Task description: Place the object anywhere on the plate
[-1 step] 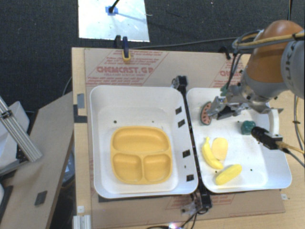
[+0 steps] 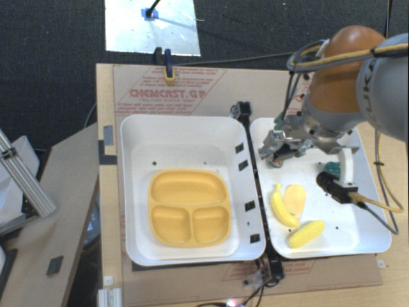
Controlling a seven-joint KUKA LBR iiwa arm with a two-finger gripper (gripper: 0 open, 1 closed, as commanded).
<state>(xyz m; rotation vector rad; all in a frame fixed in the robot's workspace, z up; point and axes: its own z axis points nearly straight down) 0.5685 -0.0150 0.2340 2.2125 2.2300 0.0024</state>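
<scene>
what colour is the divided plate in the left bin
Yellow: the plate is plain yellow all over, seen best in the camera view.

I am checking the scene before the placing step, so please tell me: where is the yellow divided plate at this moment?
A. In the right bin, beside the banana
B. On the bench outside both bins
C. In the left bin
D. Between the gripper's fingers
C: the yellow divided plate lies flat on the floor of the left bin, while the banana and the gripper are over in the right bin.
</scene>
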